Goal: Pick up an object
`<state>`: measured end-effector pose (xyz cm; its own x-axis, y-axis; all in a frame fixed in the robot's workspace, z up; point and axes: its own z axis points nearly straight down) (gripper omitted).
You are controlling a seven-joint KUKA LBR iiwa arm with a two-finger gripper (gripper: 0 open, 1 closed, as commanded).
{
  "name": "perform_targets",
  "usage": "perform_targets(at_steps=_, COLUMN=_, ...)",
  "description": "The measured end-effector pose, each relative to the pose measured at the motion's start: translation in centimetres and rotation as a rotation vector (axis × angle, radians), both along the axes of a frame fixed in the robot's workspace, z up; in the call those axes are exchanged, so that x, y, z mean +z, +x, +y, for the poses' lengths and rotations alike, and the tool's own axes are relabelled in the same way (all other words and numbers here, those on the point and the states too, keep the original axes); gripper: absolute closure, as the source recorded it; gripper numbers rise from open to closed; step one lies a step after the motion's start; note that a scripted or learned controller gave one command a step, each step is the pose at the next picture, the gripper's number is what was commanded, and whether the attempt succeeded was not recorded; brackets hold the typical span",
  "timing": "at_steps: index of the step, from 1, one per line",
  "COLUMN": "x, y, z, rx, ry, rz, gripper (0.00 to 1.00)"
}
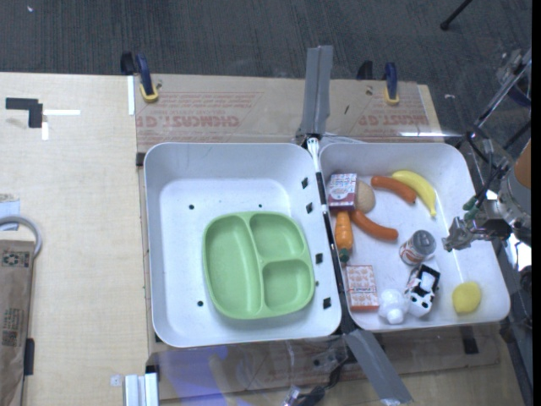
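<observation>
Dark grey carpet floor (pixel 220 19) across 12 o'clock. Light wood bench (pixel 68 227) fills 9 o'clock side. Cardboard sheet (pixel 254 108) under the bins, held by two blue clamps (pixel 145 79) at 11 and (pixel 389 81) at 1 o'clock. Black L-mark (pixel 25 108) and white tape (pixel 59 113) at 10 o'clock. Brown paper bag (pixel 15 311) at 8 o'clock. Black tripod leg (pixel 482 2) at 1 o'clock. Even light.

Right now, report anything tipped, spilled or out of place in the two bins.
Nothing spilled or damaged. The small can in the right bin looks tipped on its side beside the gripper. The green tray sits slightly askew in the left bin.
</observation>
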<state>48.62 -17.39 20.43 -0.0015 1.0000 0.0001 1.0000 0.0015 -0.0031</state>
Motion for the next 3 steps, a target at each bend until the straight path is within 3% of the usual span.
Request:
perform_targets(at_steps=1, x=-7.7, y=8.7, z=-0.9, rx=0.085, ry=0.000, rz=-0.001, gripper=0.00)
perform_targets(at_steps=2, x=-10.6, y=0.6, z=-1.0, rx=0.174, ry=-0.002, rz=-0.012, gripper=0.00)
perform_targets(at_steps=3, x=-8.4, y=8.8, z=-1.5, rx=0.212, ry=-0.001, rz=-0.005, gripper=0.00)
